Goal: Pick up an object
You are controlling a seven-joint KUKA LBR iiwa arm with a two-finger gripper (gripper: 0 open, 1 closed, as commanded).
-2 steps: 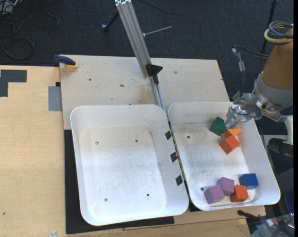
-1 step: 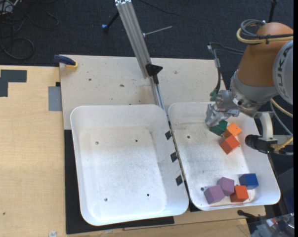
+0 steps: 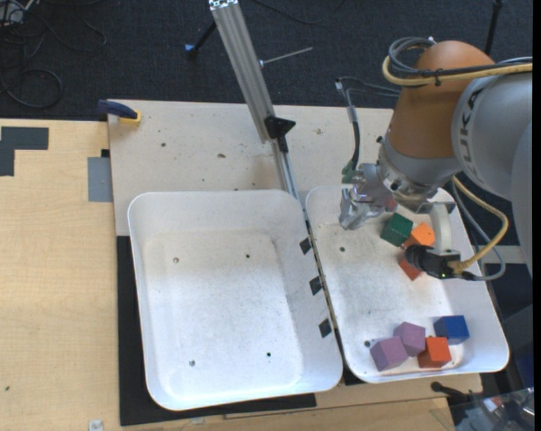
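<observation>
From my remote seat, the arm's grey bulk and orange band [image 3: 440, 83] cover the far right corner of the right bin [image 3: 378, 373], and part of the green block [image 3: 397, 231] and orange block [image 3: 423, 235] beside the wrist sit partly under it. A small red block [image 3: 410, 269] lies just nearer than those two, half masked by a black fitting. The gripper [image 3: 352, 215] hangs over the right bin's far left corner, close to the divide between bins; I cannot tell how wide it stands or whether anything is in it. In that bin's near right corner cluster two purple blocks [image 3: 398, 347], a red-orange block [image 3: 435, 352] and a blue block [image 3: 451, 328], touching or nearly so, well apart from the gripper. The left bin [image 3: 162, 214] adjoins the right bin's left rim
</observation>
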